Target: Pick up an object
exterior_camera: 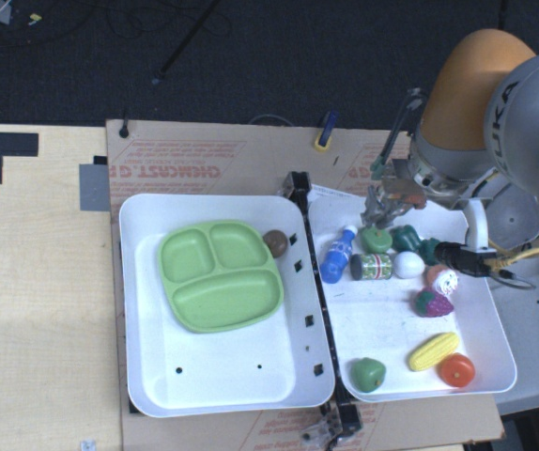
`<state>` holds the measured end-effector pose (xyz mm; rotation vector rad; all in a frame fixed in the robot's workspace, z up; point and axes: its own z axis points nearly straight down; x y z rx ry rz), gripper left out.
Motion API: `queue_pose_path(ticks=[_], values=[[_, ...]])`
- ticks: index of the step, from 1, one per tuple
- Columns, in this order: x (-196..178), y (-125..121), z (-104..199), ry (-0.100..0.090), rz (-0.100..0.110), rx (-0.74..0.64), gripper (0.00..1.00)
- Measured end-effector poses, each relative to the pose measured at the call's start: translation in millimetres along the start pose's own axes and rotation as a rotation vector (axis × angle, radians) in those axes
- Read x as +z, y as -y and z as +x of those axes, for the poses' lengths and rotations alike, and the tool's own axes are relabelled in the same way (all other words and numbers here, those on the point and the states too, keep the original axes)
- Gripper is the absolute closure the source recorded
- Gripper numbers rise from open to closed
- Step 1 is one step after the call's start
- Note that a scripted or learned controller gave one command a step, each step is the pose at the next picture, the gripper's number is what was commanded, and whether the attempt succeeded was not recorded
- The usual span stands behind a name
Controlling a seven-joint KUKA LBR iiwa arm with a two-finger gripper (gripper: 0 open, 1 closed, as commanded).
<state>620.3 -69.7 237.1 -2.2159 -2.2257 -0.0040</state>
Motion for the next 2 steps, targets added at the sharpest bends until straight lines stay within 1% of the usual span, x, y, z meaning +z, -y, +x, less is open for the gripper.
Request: queue_pose_path(ticks=[1,2], values=[[3.0,-5.1,-8.4,0.003,0.002,0.005,1.0],[0.8,0.2,-5.2,0.002,0.004,0.004,1.0]])
